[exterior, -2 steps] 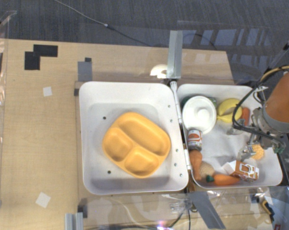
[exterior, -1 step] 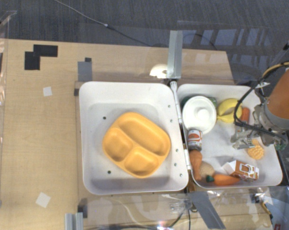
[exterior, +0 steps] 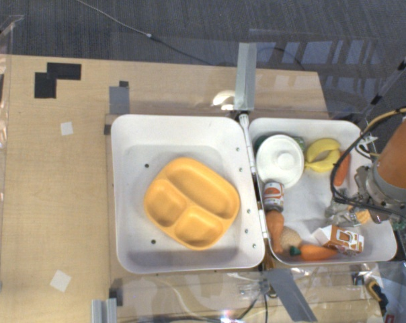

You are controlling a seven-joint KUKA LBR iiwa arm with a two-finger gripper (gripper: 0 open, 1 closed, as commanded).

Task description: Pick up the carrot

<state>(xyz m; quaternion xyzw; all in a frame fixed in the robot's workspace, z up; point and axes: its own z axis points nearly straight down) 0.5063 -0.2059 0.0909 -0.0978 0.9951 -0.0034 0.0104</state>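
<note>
The gripper is seen low over the right bin, near that bin's right edge, below the arm's orange band. Whether it is spread or pressed together cannot be told, as it is blurred and partly hidden by cables. A small orange-and-white carton is found just beside it, toward the bin's front right corner.

The carrot lies along the front edge of the right bin, its green end pointing left, apart from the gripper. A second, stubbier carrot lies at the bin's left wall, with a pale round item between the 2. A small red-labelled can stands against the left wall, behind it a white bowl. A banana is placed by the back edge, and a thin orange-red item beside it.

In the left bin, a yellow 3-compartment plate rests at the centre.
</note>
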